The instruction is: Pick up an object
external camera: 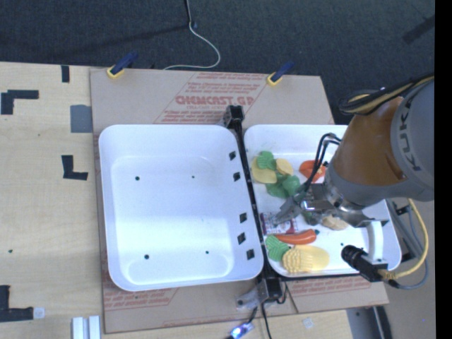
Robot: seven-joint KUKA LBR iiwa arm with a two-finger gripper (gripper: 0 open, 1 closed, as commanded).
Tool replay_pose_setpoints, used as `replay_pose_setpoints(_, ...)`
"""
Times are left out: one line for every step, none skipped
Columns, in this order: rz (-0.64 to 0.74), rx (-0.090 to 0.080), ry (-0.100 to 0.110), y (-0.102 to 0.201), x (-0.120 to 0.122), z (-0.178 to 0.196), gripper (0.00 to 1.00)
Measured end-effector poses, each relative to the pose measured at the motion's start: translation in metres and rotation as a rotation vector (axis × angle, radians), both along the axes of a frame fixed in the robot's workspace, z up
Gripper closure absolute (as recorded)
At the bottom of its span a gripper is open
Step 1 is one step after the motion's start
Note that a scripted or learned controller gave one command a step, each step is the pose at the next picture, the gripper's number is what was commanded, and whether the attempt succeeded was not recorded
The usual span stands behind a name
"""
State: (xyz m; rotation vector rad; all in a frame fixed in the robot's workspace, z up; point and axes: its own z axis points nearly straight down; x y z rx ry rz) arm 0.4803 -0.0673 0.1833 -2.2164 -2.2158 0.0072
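My gripper (288, 216) hangs low in the right bin (296, 134), its grey fingers pointing left over the pile of toy food. Beside it lie a red chili pepper (296, 237), a yellow corn cob (305, 260), a small green piece (277, 246), green leafy pieces (281, 182), a yellow piece (267, 176) and a red-orange piece (311, 168). A tan piece (333, 223) peeks out under the wrist. I cannot see whether anything sits between the fingers; the arm hides the right part of the bin.
The left bin (169, 203) lies next to the right one, with a black divider (244, 189) between them. Both rest on a cardboard sheet (205, 97) held by two clamps. A black cable (194, 20) runs along the dark floor behind.
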Motion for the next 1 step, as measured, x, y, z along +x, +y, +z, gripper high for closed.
replay_pose_setpoints(0.008, 0.000, -0.011, 0.0564, 0.0613, 0.0217, 1.00)
